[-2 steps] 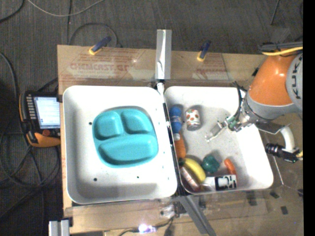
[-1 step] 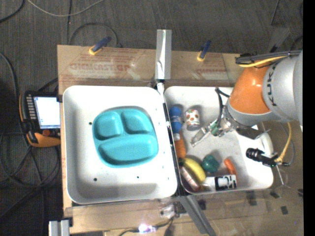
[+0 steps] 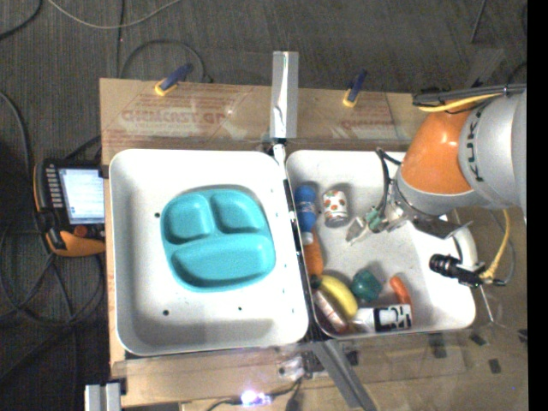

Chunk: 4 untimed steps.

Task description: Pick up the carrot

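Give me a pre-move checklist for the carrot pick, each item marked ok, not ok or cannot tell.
1. Carrot located: ok. A small orange carrot lies in the right bin, near its front.
2. Gripper over the carrot: not ok. The gripper sits farther back in the bin, beside the small patterned cup.
3. Gripper free of any load: ok. Nothing shows between its fingers.
4. Room around the carrot: not ok. The teal object and the black and white box lie close beside it.
5. Carrot's grasp width across its body: cannot tell, too small in this view.
6. Left bin uninvolved: ok. It holds the blue divided plate.
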Available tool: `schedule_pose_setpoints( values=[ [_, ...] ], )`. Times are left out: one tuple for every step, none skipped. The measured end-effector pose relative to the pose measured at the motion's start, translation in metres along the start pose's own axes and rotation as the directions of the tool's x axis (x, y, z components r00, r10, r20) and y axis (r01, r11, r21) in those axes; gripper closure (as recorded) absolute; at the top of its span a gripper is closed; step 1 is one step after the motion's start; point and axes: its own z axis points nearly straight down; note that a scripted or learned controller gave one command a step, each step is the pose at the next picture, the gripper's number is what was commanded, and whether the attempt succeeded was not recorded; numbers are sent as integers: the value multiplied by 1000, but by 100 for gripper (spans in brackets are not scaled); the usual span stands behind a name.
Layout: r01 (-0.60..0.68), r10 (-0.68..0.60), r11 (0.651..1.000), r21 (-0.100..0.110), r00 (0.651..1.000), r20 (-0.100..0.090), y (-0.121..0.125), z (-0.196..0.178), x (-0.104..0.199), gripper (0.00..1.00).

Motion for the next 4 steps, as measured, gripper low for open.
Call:
schedule_pose_setpoints(
  values=[
    [-183, 183, 983, 18, 983, -4, 9, -82, 59, 100],
    [-231, 231, 973, 20, 973, -3, -57, -93, 81, 100],
    [-383, 383, 924, 22, 924, -2, -58, -82, 81, 100],
    [-621, 622, 783, 22, 783, 6, -59, -82, 79, 100]
  ],
)
